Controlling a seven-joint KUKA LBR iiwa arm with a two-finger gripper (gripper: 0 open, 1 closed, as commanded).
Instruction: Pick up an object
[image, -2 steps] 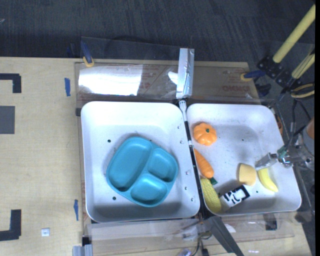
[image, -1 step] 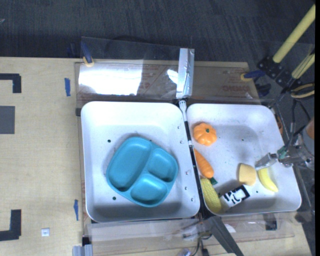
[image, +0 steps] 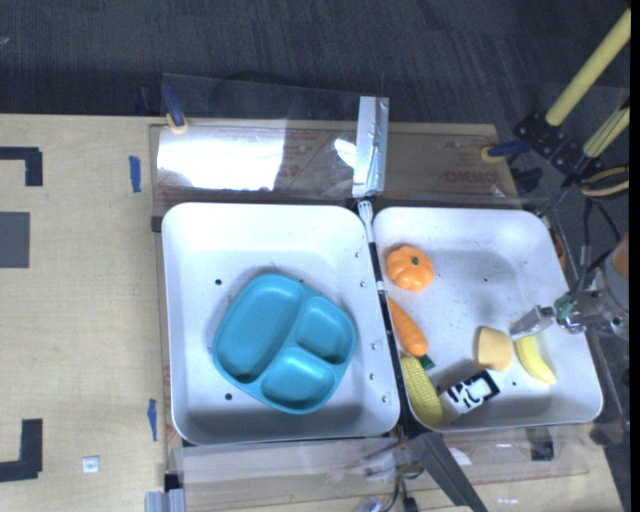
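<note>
Camera view: claw (image: 568, 318), state unreadable, at right bin's (image: 520, 225) three o'clock rim, near banana (image: 535, 359), likeliest pick.

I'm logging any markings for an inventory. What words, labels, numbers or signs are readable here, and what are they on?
Nothing can be read for certain.
Black-and-white tag in the right bin: printed pattern, too blurred to read.
Reddish lettering on the clear panel behind the right bin: too faint to read.
Blue divided plate, toy pumpkin, toy carrot, toy corn, banana: no text visible.
</note>
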